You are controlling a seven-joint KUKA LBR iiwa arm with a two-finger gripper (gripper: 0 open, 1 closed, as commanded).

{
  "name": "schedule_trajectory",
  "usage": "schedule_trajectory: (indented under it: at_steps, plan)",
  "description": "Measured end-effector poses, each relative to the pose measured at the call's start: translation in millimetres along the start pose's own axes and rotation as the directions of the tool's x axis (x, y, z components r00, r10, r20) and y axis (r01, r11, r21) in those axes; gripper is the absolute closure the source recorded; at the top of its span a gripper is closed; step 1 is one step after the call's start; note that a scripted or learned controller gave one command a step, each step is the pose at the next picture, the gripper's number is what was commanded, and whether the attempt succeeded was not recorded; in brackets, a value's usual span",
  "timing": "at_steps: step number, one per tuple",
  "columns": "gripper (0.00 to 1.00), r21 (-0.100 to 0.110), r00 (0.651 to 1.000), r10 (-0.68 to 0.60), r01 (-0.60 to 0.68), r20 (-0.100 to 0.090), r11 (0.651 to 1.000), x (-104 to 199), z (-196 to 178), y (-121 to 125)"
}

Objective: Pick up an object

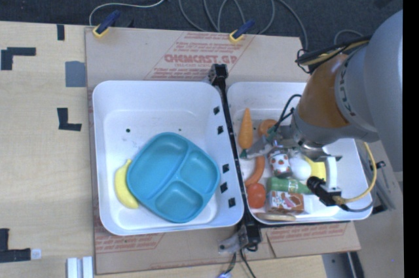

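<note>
My gripper (pixel 278 147) is down inside the right bin (pixel 350 205), below the orange-banded wrist. It hangs over a cluster of toy food. An orange carrot (pixel 245 128) lies just left of it by the divider. A small red-and-white item (pixel 280 164) sits directly under the gripper. An orange sausage (pixel 257 169) and a red tomato (pixel 256 194) lie to the lower left. A white egg (pixel 300 169), a yellow piece (pixel 317 170) and a green-capped pack (pixel 286 186) are close by. The arm hides part of the bin.
The left bin (pixel 118 106) holds a blue divided plate (pixel 173 175) with a yellow banana (pixel 123 188) tucked under its left edge. A black divider (pixel 226 139) separates the bins. Cables (pixel 229 2) loop on the dark floor behind the bench.
</note>
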State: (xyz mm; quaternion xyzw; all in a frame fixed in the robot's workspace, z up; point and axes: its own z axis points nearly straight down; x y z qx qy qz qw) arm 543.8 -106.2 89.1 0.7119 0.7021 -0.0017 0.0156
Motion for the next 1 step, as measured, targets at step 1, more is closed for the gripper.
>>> schedule_trajectory:
  at_steps: [1]
  plan:
    - [1.0,0.01,1.0,-0.011,0.011,-0.017,1.0,8.3,-9.3,0.7]
